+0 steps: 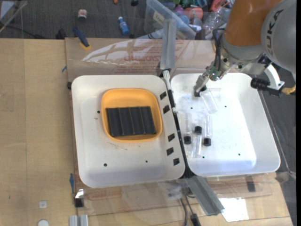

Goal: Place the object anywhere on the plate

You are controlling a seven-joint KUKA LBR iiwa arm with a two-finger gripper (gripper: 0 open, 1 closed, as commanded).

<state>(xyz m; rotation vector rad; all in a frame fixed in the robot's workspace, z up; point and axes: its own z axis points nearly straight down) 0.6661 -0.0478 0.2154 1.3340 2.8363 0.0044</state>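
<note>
An orange plate (109, 101) lies in the left bin (89, 154). A black ribbed slab (130, 121) rests flat on it, covering most of its middle. My gripper (199, 89) hangs over the upper left part of the right bin (244, 140), tilted down to the left, far from the plate. Just below and to the right of its tip lies a clear plastic piece (210, 100). I see nothing held at the gripper's tip.
Several clear tubes with black caps (198, 132) lie in the left half of the right bin. A grey divider with black clips (170, 126) runs between the bins. A tub of toys (188, 4) stands behind the bench.
</note>
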